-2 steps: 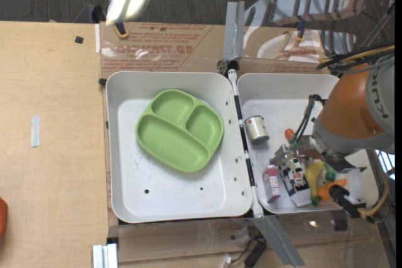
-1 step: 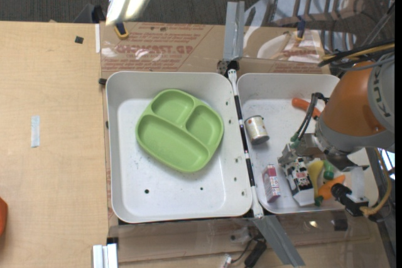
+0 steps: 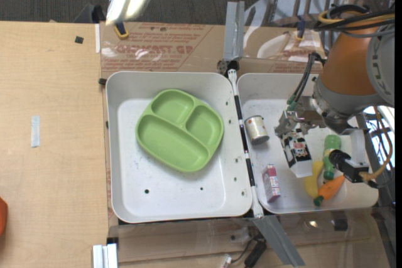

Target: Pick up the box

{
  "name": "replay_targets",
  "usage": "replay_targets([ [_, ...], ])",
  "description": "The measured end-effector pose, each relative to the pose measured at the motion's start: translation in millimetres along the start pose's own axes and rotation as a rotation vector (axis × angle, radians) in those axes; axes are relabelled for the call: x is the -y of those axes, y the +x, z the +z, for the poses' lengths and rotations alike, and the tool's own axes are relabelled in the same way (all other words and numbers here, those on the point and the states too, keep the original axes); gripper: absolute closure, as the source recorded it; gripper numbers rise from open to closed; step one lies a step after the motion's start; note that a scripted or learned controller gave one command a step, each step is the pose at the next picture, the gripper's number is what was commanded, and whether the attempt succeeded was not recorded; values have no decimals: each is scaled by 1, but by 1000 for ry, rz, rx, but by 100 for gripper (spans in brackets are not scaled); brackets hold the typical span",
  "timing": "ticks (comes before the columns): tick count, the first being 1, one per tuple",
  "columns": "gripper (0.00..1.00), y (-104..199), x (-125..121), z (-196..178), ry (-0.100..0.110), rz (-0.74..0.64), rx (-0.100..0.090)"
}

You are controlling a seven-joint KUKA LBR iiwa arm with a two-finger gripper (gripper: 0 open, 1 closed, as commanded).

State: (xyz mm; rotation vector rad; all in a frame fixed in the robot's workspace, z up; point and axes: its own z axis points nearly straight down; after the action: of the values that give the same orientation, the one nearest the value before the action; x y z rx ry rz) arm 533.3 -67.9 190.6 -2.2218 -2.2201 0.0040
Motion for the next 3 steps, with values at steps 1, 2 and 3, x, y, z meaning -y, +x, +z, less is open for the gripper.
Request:
replay_targets([
  [1, 100, -23, 3, -37, 0, 96, 1],
  [2, 100, 10, 53, -109, 2, 227, 1],
  [3, 100, 31, 14, -41, 3, 213, 1],
])
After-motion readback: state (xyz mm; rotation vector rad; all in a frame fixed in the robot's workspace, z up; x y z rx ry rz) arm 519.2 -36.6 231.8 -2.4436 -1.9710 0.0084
